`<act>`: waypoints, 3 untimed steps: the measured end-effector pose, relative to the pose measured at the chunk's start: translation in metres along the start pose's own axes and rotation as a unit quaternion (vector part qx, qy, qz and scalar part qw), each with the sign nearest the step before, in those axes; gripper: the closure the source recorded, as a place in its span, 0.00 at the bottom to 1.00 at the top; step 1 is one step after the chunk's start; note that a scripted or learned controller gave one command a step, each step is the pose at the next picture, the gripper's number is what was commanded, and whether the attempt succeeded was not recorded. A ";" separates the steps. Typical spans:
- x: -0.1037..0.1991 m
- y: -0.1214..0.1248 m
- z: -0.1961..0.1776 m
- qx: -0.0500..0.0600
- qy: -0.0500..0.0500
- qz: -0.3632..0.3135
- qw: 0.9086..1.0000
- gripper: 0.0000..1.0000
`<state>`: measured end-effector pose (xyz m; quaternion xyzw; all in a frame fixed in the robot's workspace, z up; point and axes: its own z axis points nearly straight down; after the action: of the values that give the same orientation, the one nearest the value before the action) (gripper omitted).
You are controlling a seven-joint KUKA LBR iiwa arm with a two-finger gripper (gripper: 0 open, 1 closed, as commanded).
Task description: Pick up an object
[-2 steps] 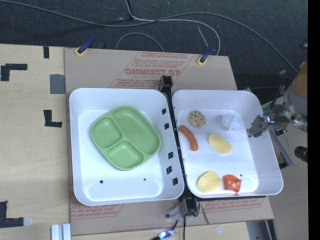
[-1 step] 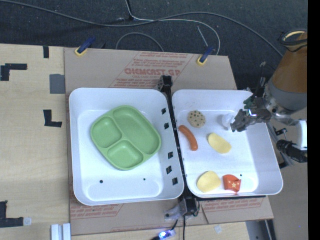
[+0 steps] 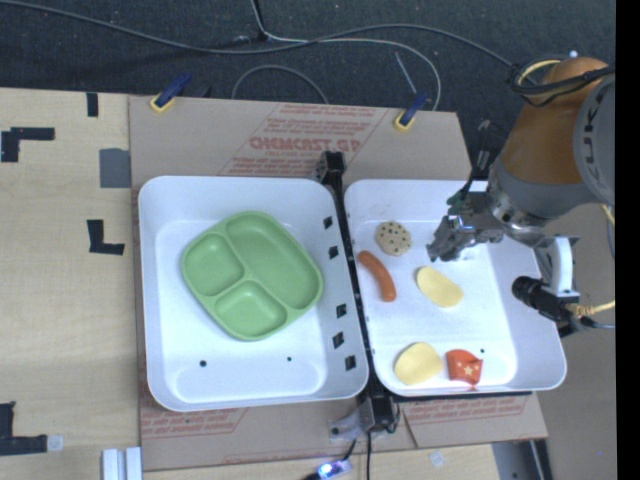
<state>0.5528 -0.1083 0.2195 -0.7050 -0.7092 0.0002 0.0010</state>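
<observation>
While the grey arm with its orange band reaches in from the right, the dark two-finger gripper hangs over the right white bin, just above and to the right of a pale yellow rounded piece. Nothing sits between its fingers as far as I can see, and from this slant I cannot tell whether they stand apart or together — too dark and small.

Candidates all lie in that right bin: a speckled tan cookie-like round near the top, an orange sausage-shaped piece just below it by the divider, the pale yellow piece in the middle, a second yellow lump at the front touching or just beside a red strawberry-like piece. The left white bin holds a green plastic divided plate, well apart from the gripper.

Step in hand, my read: approach — nothing picked yet. The nearest target looks like the middle yellow piece. Next move calls for shifting slightly toward the front-left, coming down centred over it, closing, then lifting. The smooth rounded shape may slip.
</observation>
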 end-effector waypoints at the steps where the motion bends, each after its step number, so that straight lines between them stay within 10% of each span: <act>1: 0.051 0.002 -0.003 0.000 0.000 0.000 1.000 1.00; 3: 0.151 0.020 0.001 0.000 0.000 0.000 1.000 1.00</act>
<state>0.5717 0.0431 0.2189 -0.7050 -0.7092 0.0007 0.0010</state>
